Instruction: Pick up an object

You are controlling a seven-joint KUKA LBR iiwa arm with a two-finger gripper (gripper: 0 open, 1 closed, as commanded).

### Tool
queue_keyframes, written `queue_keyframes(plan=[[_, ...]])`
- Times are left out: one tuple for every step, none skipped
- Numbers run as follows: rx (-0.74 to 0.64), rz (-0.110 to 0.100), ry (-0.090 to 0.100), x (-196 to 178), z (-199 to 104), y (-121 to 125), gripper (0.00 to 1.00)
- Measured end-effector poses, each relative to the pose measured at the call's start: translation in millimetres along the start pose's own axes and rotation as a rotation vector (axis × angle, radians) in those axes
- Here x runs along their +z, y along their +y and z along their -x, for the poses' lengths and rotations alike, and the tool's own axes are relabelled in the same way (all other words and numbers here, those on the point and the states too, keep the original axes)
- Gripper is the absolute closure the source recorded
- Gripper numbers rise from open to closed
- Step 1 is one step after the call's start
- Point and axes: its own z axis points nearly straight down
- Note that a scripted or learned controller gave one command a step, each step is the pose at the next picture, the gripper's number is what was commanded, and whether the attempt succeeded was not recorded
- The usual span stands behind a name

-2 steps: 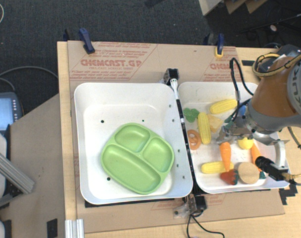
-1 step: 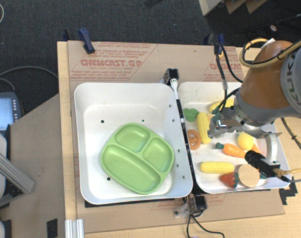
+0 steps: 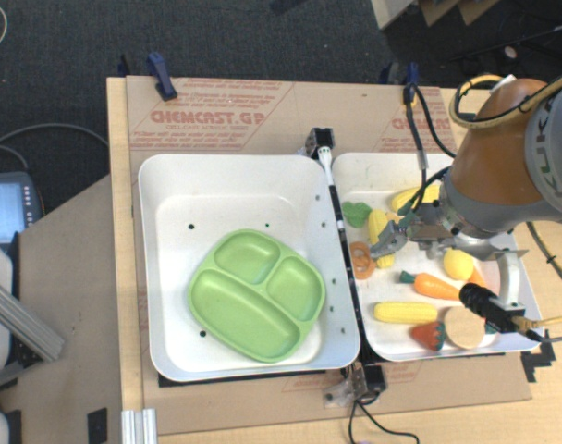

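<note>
Below, a plywood bench [image 3: 262, 109] on dark carpet [image 3: 170, 17].

tray [image 3: 255, 294] in left bin [image 3: 161, 248]

- Dark grey carpet floor [image 3: 216, 26] lies beyond the brown bench [image 3: 216, 109].
- A blue clamp [image 3: 161, 75] grips the bench's far edge.
- Loose cables [image 3: 4, 146] trail left of the bench.

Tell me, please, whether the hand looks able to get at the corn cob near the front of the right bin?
Probably yes: the corn cob lies uncovered, with only the carrot close beside it, and the hand sits just above it in this view.
</note>
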Motion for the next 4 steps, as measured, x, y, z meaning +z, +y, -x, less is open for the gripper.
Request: queue_keyframes(plan=[[0.005, -0.009, 0.001, 98, 43, 15, 0.00], [-0.001, 0.003, -0.002, 100, 43, 54, 0.00], [0.000, 0.004, -0.002, 90, 43, 53, 1.00], [-0.008, 0.009, 0.003, -6, -24, 49, 1.00]])
